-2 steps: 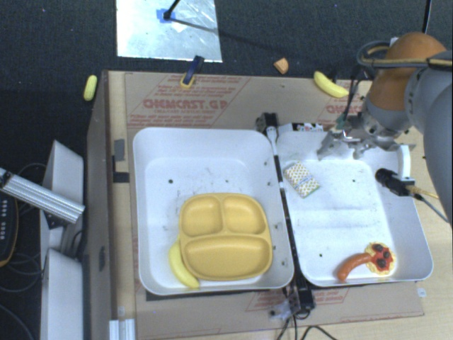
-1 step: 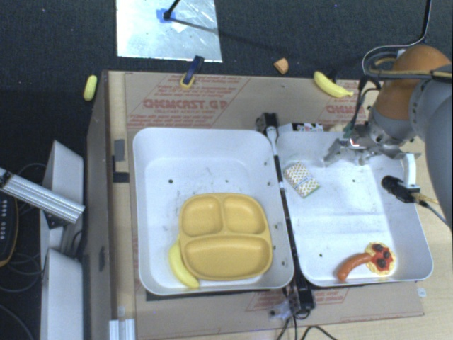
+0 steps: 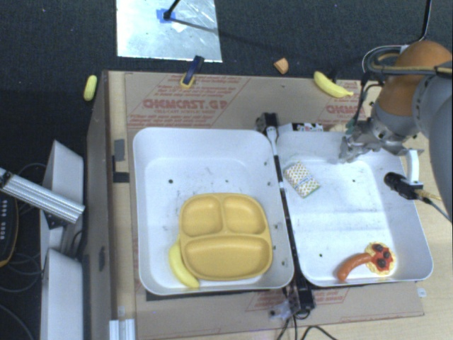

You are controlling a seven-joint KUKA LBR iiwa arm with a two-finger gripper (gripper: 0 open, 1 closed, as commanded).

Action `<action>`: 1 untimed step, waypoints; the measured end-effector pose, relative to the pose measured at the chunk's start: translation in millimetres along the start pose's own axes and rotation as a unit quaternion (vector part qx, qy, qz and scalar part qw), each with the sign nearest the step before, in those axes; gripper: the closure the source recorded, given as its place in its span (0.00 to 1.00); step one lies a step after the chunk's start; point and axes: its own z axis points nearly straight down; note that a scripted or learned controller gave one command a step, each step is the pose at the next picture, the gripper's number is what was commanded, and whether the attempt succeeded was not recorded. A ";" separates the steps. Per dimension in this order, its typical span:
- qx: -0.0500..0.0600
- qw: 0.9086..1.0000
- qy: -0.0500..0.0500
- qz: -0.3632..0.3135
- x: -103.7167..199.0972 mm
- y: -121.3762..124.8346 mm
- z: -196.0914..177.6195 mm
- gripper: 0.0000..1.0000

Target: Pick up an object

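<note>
Arm: I saw the grey arm with its orange band [image 3: 417, 57] reaching in from the right, over the far right corner of the right bin.
Gripper: the two-finger gripper [image 3: 352, 149] hung low at the far edge of the right shallow white bin [image 3: 410, 261]; I could not tell how it was set, and I saw nothing in it.
Right bin contents: a small white patterned packet [image 3: 301, 178] lay near the bin's left wall, apart from the gripper; an orange sausage-shaped toy [image 3: 352, 264] and a yellow toy piece with dark and red spots [image 3: 380, 257] lay together at the near edge.
Left bin: the left shallow white bin [image 3: 163, 154] held a yellow three-compartment plastic tray [image 3: 225, 234], with a yellow plastic banana [image 3: 181, 266] touching the tray's near left corner.
Bench: a second yellow banana [image 3: 331, 85] lay on the cardboard beyond the right bin.
</note>
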 end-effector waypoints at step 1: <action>-0.002 1.000 -0.001 -0.001 -0.5 1.1 -11.4 1.00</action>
